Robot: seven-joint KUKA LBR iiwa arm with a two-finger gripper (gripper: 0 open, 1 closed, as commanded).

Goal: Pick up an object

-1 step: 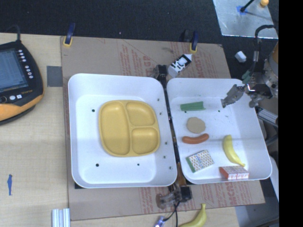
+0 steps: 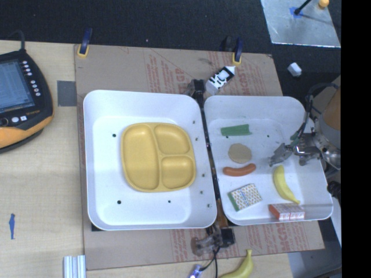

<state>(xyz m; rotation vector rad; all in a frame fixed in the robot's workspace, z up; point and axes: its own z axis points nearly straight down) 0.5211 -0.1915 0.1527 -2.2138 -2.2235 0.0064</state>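
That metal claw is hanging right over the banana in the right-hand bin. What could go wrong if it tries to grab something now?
The gripper sits just above the top end of the banana, so it might close on the tip and let the curved fruit slip out. The banana also lies near the bin's right wall, which could hinder the fingers. The hot dog and round cookie lie close together, so a grab there could nudge both.

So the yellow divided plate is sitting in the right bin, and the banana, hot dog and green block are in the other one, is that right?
Not quite. The camera view shows the yellow divided plate in the left bin, not the right. The banana, hot dog and green block are in the other one, the right bin.
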